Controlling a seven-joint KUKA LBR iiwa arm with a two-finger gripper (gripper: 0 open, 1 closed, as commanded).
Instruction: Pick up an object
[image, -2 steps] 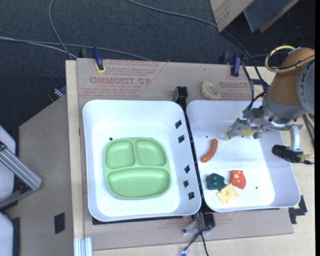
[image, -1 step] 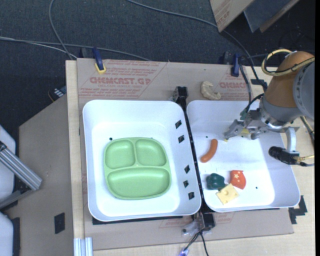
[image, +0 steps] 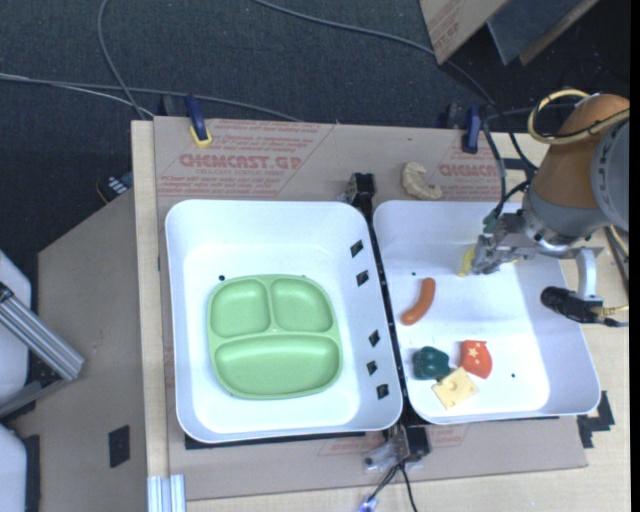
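While our gripper (image: 484, 257) hovers at the far side of the right bin (image: 560, 400), we cannot tell its state, and the hot dog (image: 419, 300), nearer and left, is not yet picked up.

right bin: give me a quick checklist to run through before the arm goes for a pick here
1. Targets present in the shallow white right bin: ok. An orange sausage-shaped toy, a dark green lump, a red piece and a yellow cheese-like wedge lie there.
2. Sausage toy free of neighbours: ok, it lies apart.
3. Green lump and yellow wedge separated: not ok, they touch.
4. Gripper over the right bin: ok, near its upper part, away from the toys.
5. Gripper already holding something: cannot tell; a small yellow bit shows at its tip.
6. Green three-compartment plastic tray out of the way: ok, in the left bin.
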